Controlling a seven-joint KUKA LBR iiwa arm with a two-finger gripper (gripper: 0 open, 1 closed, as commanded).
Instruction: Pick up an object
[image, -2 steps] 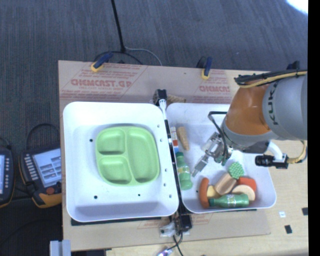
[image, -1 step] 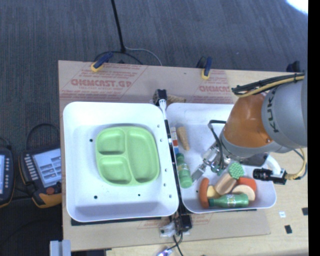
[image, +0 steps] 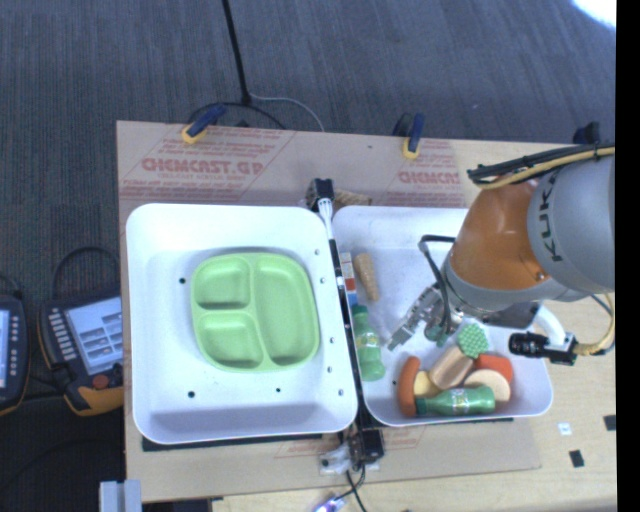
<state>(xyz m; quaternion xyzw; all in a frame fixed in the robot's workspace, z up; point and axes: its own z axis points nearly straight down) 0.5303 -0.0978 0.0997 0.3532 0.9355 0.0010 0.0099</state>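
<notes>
Two bins are being borne side by side on the bench (image: 200, 150). A divided tray (image: 255, 310) is lying in the left bin (image: 160, 400); small objects are being crowded into the right bin (image: 395, 235) (mostly its near corner), under the arm (image: 540, 240).

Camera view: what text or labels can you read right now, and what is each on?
"GIGMCAST.GR", roughly, in blurred red print on the cardboard sheet, upper left.
Red print on the cardboard by the right clamp: too blurred to read.
"KU", cut off, on the grey arm.
Green bottle label: too small to read.

Grey arm (image: 585, 215) with orange band, black "KU" lettering, black and yellow cables, metallic gripper (image: 425, 320)
</notes>
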